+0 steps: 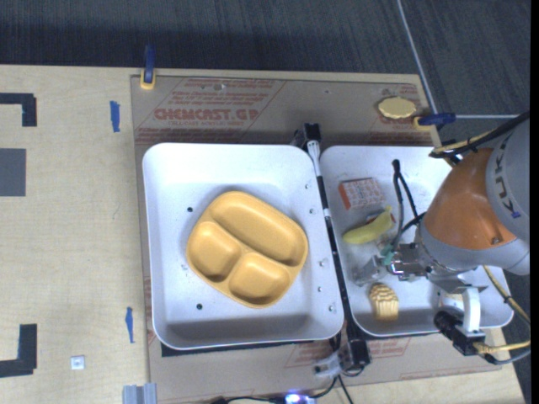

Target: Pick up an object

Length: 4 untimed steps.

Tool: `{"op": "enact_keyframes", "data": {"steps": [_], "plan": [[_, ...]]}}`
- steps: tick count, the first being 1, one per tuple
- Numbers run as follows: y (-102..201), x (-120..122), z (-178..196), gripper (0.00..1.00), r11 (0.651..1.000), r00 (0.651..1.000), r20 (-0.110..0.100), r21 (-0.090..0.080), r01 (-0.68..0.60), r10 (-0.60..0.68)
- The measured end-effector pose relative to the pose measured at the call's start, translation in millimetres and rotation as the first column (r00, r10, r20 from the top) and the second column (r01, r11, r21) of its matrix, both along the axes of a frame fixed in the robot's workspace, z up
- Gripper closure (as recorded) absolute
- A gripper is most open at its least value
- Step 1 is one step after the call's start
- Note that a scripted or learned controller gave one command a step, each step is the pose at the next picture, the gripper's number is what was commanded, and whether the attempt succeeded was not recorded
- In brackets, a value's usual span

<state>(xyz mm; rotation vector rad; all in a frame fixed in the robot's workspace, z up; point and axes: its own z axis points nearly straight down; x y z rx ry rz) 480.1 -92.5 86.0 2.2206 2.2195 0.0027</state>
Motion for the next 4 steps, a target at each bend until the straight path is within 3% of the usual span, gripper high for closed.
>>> {"op": "enact_keyframes", "data": {"steps": [1,2,3,4], "plan": [[-0.6,2.1,10.8,1.00,1.000,1.000,0.007,-0.002,0.000,0.000],[-0.5,2.0,10.7,0.00,1.000,1.000,0.006,-0.002,0.000,0.000],[1.2,-0.2,0.0,0.00,1.000,1.000,-0.001,0.000,-0.001,0.001],[0.5,1.8,10.7,1.00,1.000,1.000,0.005,-0.002,0.000,0.001]]}}
